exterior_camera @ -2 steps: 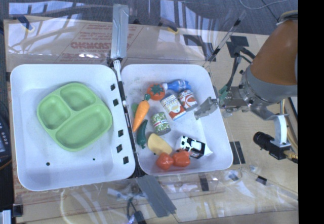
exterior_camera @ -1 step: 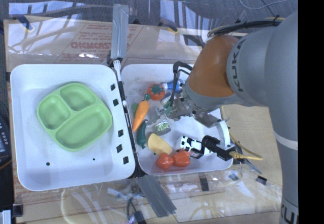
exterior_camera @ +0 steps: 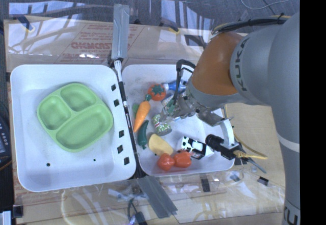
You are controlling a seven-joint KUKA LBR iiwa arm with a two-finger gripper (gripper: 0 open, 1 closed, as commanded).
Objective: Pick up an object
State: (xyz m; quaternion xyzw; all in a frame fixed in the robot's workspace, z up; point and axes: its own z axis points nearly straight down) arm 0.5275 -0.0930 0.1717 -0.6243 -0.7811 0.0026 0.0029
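We can't tell how the claw (exterior_camera: pixel 170 109) stands, low in the right bin (exterior_camera: pixel 153 74), and with the carrot (exterior_camera: pixel 142 115) just beside it and toys crowding below, it may nudge them and grab nothing.

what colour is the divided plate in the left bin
Light green. The divided plate shows plainly in the camera view, lying in the left bin.

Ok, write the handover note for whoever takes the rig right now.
Gripper: down inside the right bin, low over the toy food pile; whether it has hold of anything can't be seen.
Things: carrot, tomato, green pepper, yellow piece and two red pieces lie in the right bin. The green divided plate sits in the left bin.
Done: nothing visibly lifted.
Left: grasp one object and raise it.
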